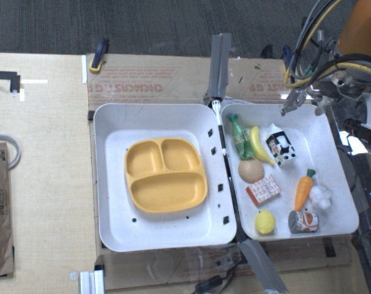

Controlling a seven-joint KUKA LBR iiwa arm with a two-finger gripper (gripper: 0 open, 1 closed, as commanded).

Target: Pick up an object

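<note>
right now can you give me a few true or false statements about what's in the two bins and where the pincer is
1. The yellow divided plate lies in the left bin. True.
2. The banana lies in the same bin as the plate. False: it lies in the right bin, beside the green bottle.
3. The carrot is held by the pincer. False: the carrot lies on the bin floor, and the pincer is up at the bin's far right corner, apart from it.
4. The lemon lies near the front edge of the right bin. True.
5. The can stands upright on the plate. False: it lies on its side in the right bin, below the carrot.
</note>
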